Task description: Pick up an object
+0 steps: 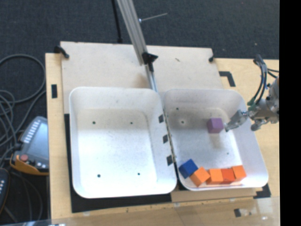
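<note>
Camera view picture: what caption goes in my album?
End effector beside a purple cube in the right bin, above blue and orange blocks.

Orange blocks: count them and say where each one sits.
3, in a row along the right bin's near edge: one beside the blue block, one mid-row, one rightmost. A redder block sits between.

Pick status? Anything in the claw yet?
Done: the claw has reached into the right bin. In hand: it sits beside the purple cube, which rests on the bin floor; no grip visible. Left: grasp and lift. The blue cube and orange blocks lie untouched.
</note>
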Robot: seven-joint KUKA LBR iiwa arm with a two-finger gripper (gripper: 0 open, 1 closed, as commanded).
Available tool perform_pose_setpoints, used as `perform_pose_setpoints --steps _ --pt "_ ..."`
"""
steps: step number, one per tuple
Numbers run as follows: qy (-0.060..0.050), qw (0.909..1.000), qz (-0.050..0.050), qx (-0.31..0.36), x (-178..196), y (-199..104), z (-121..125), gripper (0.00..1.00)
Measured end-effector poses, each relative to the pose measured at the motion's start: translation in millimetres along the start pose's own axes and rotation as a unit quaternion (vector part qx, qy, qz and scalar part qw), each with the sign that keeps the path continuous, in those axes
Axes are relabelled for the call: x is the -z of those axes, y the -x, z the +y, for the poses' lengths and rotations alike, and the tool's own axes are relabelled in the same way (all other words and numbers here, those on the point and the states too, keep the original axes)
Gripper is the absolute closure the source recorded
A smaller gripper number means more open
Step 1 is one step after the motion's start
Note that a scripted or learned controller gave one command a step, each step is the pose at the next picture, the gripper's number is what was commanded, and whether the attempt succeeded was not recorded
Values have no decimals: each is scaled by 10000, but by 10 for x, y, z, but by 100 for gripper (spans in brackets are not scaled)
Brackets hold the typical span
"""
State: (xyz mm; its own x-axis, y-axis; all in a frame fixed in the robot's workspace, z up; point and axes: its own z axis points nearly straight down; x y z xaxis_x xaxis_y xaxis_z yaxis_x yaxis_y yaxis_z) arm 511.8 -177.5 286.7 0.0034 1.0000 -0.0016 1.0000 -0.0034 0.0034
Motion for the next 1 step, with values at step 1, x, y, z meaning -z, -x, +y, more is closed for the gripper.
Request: perform_pose_setpoints --steps 1 --pt "3 10000 -10 26 -1910 94 490 0"
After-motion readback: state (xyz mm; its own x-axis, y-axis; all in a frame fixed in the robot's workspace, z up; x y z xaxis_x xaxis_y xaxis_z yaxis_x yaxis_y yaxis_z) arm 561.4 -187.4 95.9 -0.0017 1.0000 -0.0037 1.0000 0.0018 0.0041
